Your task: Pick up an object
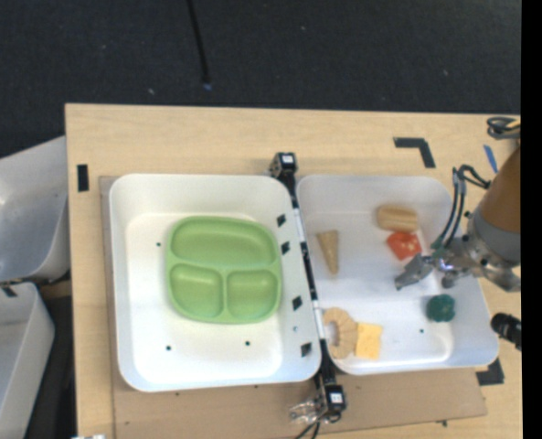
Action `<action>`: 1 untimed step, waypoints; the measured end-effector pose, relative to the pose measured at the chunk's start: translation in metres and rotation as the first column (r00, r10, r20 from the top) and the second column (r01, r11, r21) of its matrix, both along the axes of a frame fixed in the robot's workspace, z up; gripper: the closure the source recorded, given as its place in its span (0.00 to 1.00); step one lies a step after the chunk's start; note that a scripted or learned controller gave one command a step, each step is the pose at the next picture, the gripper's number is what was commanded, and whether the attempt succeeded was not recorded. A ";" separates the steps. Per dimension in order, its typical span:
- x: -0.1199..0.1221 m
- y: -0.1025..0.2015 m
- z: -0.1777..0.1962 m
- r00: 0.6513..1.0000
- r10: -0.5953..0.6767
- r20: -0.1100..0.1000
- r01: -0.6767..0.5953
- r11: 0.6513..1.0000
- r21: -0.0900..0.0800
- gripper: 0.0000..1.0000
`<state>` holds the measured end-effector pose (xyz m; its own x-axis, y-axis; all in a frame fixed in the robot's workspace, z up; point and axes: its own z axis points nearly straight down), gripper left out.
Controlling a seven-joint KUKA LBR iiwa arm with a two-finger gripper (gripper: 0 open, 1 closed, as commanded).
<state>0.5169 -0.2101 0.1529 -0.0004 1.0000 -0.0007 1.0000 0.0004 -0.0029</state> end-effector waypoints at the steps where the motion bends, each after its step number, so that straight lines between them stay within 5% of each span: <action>1: -0.001 -0.001 -0.053 1.000 -0.002 -0.001 0.002 1.000 0.000 0.00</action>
<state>0.5160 -0.2109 0.1000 0.0012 1.0000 -0.0007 1.0000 -0.0012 -0.0036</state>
